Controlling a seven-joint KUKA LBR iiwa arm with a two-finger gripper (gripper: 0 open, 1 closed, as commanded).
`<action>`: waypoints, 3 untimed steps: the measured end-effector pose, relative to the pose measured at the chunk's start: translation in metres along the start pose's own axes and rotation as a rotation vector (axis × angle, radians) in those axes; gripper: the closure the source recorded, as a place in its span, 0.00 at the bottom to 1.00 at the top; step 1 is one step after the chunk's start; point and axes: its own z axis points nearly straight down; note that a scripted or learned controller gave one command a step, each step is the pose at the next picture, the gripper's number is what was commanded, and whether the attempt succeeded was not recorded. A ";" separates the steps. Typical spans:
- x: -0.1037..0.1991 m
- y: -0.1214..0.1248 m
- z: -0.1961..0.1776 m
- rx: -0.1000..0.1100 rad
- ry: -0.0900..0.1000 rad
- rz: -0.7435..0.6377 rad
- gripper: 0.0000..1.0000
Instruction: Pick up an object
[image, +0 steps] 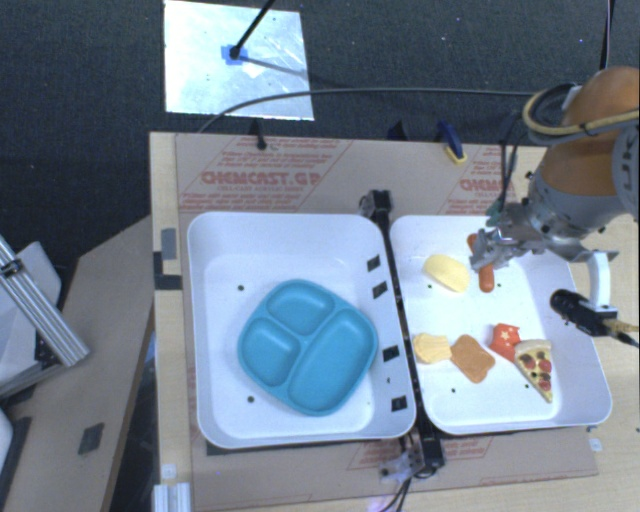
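- Dark carpeted floor behind; tan counter (120, 300) w/ a brown printed board (270, 175) under two shallow white bins side by side.
- Left bin (215, 300): blue divided plate (307, 345), roughly centre, tilted askew.
- Right bin (590, 400): toy food. Yellow lemon-like piece (446, 272) near back-left corner; red hot-dog-like piece (486, 278) just beside it, to its right.
- Along front half of right bin: yellow chip-like piece (431, 348) touching a brown cracker/toast piece (471, 358); small red piece (505, 337) and pizza slice (537, 366) nearer the right edge, close together.
- Arm (590, 140) comes in from the right over the right bin's back edge; hand (486, 255) sits right above the hot-dog piece.
- Hand spread or pinched: can't tell, too blurred; nothing seen lifted.
- Black part (580, 310) w/ white bracket hangs off the arm over the bin's right edge.
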 end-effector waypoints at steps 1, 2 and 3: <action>0.058 0.011 -0.008 0.000 0.000 0.000 1.00; 0.110 0.019 -0.015 0.001 0.001 -0.001 1.00; 0.162 0.017 -0.002 0.004 0.001 -0.001 1.00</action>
